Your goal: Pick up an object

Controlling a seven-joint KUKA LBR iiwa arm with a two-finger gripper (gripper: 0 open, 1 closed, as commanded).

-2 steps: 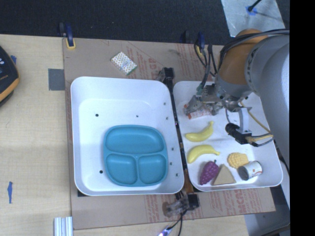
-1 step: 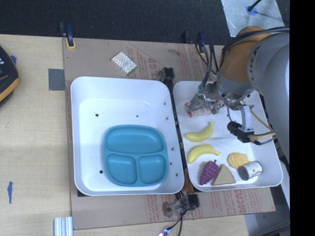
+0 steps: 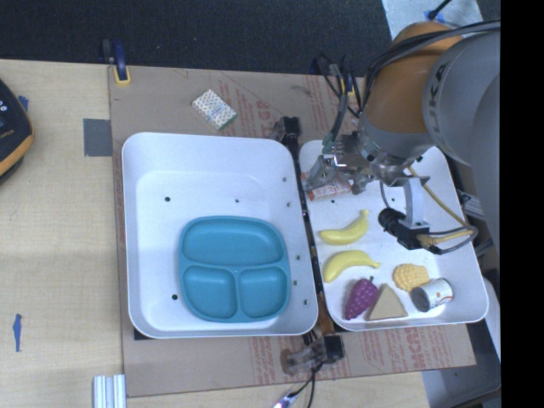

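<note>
Where left bin [image 3: 140, 228] sits at 9 o'clock: blue three-compartment tray [image 3: 232, 267], smooth moulded plastic, rounded corners. Right bin [image 3: 463, 219], glossy white: gripper [image 3: 338, 172] low at 11 o'clock corner, finger state cannot tell. Toward 6 o'clock from gripper, well apart: two curved yellow bananas [image 3: 344, 230] [image 3: 348, 264], then bumpy purple grapes [image 3: 360, 297], tan wedge [image 3: 388, 305], knobbly yellow piece [image 3: 410, 275], white cylinder [image 3: 432, 294].

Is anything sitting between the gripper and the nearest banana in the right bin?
Nothing visible does. The gripper is over the far end of the right bin, and only bare white floor separates it from the upper banana. The other toys lie beyond that banana.
</note>
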